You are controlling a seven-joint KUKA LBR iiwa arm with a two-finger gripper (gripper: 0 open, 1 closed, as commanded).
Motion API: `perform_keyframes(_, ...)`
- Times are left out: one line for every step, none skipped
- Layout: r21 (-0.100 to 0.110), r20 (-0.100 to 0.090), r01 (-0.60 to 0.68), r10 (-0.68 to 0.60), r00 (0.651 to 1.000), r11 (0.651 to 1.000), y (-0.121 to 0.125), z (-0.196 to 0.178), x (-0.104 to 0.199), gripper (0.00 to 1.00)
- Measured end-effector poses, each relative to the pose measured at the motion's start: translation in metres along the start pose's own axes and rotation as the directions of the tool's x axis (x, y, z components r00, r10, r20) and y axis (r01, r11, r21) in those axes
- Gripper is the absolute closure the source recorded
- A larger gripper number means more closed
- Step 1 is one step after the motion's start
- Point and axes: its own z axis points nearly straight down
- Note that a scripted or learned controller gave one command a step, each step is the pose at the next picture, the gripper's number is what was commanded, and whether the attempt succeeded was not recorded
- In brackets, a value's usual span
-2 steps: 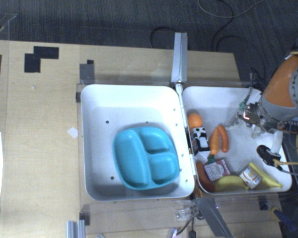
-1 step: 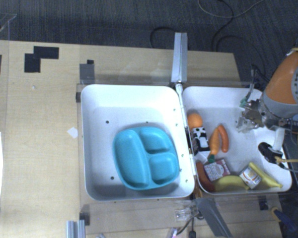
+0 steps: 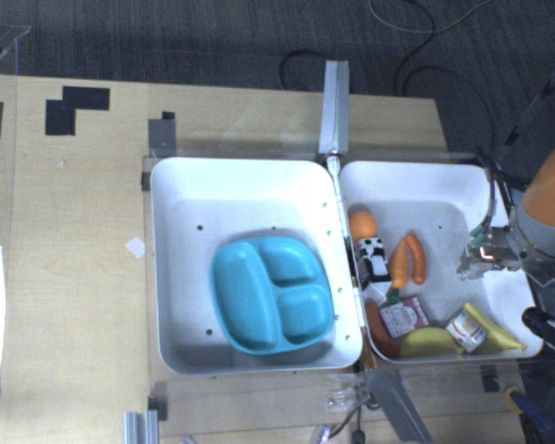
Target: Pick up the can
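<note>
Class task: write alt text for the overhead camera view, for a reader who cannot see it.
Two white bins sit side by side on a wooden bench; the right bin holds a small can beside a banana, a carrot and other small items. The left bin holds a blue divided tray. The robot's gripper hovers at the right bin's right side.

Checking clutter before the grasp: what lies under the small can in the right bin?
The small can lies tilted on a yellow banana near the white bin's front wall; whatever lies beneath is covered.
</note>
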Motion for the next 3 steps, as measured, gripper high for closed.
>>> perform_keyframes(-0.005, 0.001, 0.003, -0.003, 1.0, 1.0, 0.002, -0.011, 0.001, 1.0)
perform_keyframes(0.0, 0.001, 0.073, -0.073, 0.997, 0.997, 0.004, -0.004, -0.019, 1.0)
perform_keyframes(0.0, 0.001, 0.073, -0.073, 0.997, 0.997, 0.004, -0.004, -0.019, 0.0)
